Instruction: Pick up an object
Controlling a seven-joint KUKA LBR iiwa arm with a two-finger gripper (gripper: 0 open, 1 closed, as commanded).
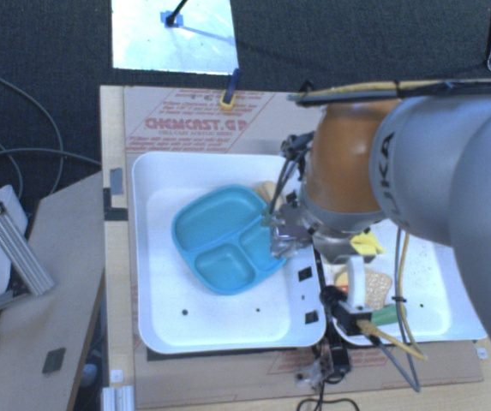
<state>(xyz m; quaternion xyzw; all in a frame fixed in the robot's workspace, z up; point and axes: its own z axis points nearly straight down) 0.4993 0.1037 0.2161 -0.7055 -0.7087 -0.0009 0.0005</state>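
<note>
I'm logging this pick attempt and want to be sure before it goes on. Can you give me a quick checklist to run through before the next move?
1. Target present: blue divided tray lies in the left bin - ok.
2. Gripper placed at the tray's right edge - ok.
3. Grasp confirmed - cannot tell; the wrist hides it.
4. Tray lying flat - ok.
5. Right bin items, yellow piece and green piece, apart from tray - ok.
</note>
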